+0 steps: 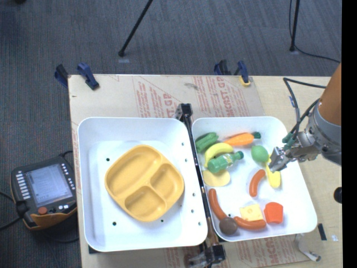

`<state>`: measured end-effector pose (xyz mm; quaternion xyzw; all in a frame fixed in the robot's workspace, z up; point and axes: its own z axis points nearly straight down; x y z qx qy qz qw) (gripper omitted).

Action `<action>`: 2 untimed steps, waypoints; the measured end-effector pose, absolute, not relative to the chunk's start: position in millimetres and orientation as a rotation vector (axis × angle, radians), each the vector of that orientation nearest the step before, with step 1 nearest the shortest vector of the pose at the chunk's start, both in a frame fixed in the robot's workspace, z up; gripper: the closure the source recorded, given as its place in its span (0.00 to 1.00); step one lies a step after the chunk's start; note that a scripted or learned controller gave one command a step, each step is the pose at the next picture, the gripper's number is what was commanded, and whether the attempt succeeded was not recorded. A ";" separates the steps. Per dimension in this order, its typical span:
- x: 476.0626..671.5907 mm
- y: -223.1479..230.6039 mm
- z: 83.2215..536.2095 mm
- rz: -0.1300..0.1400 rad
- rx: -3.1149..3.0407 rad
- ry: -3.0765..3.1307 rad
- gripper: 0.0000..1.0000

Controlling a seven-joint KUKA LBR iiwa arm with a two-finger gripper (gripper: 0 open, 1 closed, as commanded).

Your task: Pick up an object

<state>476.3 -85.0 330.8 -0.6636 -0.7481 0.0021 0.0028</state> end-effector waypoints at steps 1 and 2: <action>477.4 -84.9 338.7 0.012 -2.076 -2.345 1.00; 476.4 -58.2 343.0 0.006 -1.889 -2.504 1.00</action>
